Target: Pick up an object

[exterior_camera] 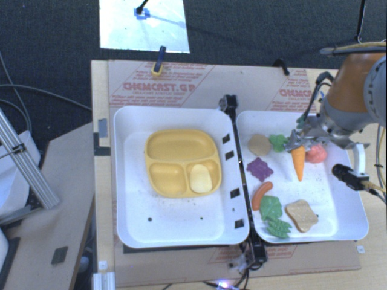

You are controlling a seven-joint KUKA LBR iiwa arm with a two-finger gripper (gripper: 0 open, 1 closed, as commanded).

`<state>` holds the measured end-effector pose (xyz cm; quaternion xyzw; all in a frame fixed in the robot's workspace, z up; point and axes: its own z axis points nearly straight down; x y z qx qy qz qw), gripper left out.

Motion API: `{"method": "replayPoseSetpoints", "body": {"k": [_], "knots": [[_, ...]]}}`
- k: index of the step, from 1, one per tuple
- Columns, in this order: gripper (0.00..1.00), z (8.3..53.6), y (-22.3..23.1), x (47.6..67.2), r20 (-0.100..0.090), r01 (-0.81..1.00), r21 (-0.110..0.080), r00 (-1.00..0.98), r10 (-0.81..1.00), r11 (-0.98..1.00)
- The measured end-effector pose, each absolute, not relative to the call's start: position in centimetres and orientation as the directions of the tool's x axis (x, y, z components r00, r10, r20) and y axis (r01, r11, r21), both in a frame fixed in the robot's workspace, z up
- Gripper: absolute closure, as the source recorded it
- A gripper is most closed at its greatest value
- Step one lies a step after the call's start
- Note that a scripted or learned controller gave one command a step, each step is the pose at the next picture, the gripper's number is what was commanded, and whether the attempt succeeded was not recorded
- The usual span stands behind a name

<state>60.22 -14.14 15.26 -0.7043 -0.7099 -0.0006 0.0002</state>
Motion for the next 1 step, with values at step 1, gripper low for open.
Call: {"method": "replayPoseSetpoints", "body": {"k": [1], "knots": [[1.00,18.60,-3.88,56.30,0.004,1.000,0.000,-0.013,1.000,0.013]]}}
